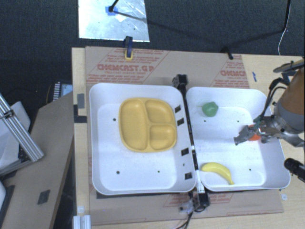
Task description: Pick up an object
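Observation:
My gripper (pixel 242 137) reaches in from the right and hovers low over the middle of the right bin (pixel 224 182). A small green object (pixel 209 109) lies toward the bin's far left, up and to the left of the gripper. A yellow banana (pixel 218 171) lies near the bin's front edge, below and to the left of the gripper. A small orange patch (pixel 256 138) shows just behind the gripper's tip, and I cannot tell whether it is an object or part of the tool.
The left bin (pixel 105 175) holds a yellow divided plate (pixel 147 124). A black divider (pixel 187 128) runs between the two bins. The arm's wrist (pixel 290 109) stands over the right bin's right rim. A cable (pixel 286 13) hangs at the upper right.

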Robot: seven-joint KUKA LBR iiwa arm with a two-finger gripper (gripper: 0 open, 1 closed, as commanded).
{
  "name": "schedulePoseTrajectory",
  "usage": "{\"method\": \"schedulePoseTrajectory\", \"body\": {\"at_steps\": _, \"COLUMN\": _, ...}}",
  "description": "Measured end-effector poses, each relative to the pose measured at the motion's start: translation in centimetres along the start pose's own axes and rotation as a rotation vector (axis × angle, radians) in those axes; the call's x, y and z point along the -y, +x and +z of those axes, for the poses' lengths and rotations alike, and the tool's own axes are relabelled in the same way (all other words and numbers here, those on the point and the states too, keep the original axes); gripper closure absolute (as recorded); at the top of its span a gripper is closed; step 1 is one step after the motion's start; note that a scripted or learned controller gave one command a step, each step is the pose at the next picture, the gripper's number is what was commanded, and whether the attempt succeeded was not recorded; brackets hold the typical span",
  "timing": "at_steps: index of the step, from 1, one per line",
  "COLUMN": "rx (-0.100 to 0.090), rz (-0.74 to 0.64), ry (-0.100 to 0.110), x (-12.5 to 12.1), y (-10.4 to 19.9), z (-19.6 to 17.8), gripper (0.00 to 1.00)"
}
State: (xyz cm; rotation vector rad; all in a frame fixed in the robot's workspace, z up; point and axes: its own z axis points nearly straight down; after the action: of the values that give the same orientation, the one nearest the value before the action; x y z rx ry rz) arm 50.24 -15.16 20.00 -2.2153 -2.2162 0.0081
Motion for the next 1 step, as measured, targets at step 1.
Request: {"method": "schedulePoseTrajectory", "body": {"at_steps": 1, "rx": 0.002, "rz": -0.003, "ry": -0.010, "x": -0.26, "y": 0.02, "z": -0.47, "gripper": 0.00}}
